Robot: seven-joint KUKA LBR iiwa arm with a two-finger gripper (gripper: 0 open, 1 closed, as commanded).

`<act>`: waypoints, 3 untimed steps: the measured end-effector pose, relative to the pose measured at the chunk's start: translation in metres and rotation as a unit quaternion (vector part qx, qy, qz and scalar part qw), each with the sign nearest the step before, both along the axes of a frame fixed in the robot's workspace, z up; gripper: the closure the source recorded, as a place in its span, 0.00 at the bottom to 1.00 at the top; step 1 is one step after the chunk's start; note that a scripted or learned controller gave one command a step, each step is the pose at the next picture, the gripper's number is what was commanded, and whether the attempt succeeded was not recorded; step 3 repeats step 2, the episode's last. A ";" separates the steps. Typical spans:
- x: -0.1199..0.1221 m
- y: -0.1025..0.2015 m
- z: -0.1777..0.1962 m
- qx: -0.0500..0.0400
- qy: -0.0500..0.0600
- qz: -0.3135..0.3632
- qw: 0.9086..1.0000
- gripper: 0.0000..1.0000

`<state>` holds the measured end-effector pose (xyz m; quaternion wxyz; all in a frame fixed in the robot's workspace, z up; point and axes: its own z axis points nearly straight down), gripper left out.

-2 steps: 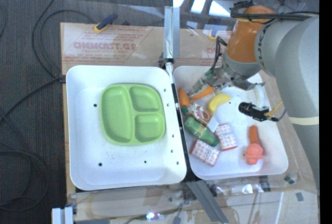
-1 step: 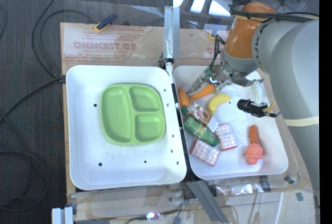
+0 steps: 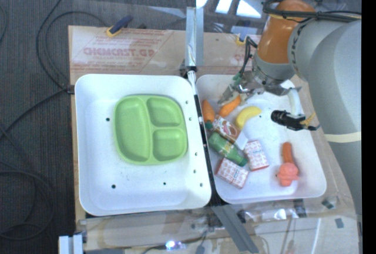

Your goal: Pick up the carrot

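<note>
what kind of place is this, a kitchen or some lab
Probably a robotics lab bench, not a kitchen: a robot arm reaches over the right of two white bins, toy food like a banana lies in it, and cables trail over carpet.

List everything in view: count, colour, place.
Bins: two, white, side by side.
Divided plate: one, green, left bin.
Carrot: one, orange, right bin's far end.
Orange piece: one, orange, against right bin's left wall.
Banana: one, yellow, right bin, beside the carrot.
Bottle: one, green, right bin's middle.
Cartons: three, red and white, around the bottle.
Sausage: one, orange-red, right bin's right side.
Lump: one, pink, below the sausage.
Arm: one, grey with orange band, from the right.
Gripper: one, close to the carrot.
</note>
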<state>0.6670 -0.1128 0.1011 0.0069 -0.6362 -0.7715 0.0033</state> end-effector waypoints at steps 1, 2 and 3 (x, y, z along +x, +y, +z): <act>-0.018 -0.003 -0.002 -0.003 -0.007 0.056 0.998 1.00; -0.048 0.053 0.082 -0.002 -0.006 -0.046 0.999 1.00; -0.048 0.053 0.082 -0.002 -0.006 -0.046 0.999 1.00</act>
